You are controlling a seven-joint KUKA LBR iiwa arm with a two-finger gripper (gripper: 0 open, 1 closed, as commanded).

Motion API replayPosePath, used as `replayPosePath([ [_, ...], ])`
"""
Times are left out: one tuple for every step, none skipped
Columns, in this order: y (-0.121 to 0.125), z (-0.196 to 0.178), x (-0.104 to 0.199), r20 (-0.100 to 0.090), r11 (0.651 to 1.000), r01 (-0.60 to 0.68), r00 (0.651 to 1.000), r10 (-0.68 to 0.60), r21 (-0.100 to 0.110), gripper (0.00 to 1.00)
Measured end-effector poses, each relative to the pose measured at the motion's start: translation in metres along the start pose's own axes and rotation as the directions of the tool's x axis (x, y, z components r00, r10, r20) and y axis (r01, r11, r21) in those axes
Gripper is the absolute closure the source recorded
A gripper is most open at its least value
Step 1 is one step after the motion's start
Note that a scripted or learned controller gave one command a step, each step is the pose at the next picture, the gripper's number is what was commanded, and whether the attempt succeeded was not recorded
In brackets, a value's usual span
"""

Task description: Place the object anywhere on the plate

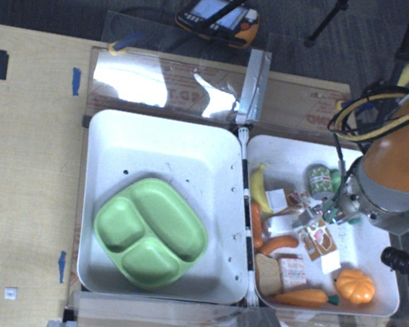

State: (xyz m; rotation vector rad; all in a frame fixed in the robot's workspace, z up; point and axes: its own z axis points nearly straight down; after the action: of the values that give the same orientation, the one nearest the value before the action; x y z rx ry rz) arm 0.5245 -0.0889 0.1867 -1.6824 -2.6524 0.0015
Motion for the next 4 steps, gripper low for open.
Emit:
replayPosePath([
  [-0.005,0.002,0.086,-0.003,0.975,0.223,0.975,-0.223,0.002,1.00],
  [0.040,0.002,0.139,0.003,0.924,0.383,0.924,-0.383,-0.004,1.00],
  [0.101,-0.027,0.168,0.001,0.898,0.441,0.898,-0.441,-0.001,1.00],
  [0.054,0.002,0.182,-0.002,0.946,0.324,0.946,-0.324,0.002,1.00],
])
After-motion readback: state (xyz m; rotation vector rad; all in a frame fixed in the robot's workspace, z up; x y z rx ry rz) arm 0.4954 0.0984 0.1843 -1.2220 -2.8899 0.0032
